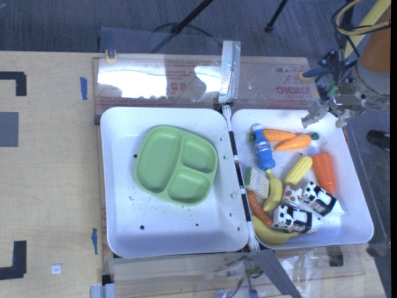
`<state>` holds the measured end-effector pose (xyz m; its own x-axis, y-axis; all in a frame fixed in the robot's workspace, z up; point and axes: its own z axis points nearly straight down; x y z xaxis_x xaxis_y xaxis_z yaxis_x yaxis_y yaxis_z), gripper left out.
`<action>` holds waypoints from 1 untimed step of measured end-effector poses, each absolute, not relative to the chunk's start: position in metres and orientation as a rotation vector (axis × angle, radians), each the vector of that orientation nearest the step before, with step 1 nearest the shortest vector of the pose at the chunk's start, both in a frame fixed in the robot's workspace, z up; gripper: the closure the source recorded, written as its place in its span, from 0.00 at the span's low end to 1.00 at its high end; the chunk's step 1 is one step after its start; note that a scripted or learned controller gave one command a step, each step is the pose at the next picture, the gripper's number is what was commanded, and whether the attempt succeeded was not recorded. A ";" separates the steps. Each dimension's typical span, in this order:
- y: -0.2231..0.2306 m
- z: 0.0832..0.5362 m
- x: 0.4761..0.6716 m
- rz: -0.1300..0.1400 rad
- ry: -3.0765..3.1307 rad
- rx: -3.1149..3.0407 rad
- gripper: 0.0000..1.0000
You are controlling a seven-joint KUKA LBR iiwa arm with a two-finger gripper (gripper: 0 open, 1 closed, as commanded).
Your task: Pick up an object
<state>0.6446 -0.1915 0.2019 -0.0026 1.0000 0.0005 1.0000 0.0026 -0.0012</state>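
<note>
Two white bins side by side on the table: left bin with one green divided plate, right bin crowded. Counted there: one blue bottle, three carrots, the nearest of them the orange carrot, one corn cob, a banana, two black-and-white cow toys. Gripper hung above the right bin's far right corner, fingers apart, nothing between them. Carrot lay just left of and below the fingers, untouched.
</note>
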 end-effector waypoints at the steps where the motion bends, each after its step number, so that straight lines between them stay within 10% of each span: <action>1: -0.211 0.097 0.618 -0.008 -2.290 -2.139 0.00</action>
<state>0.6180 -0.2107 0.0966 -0.0683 0.9976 0.0092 0.9977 0.0683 -0.0019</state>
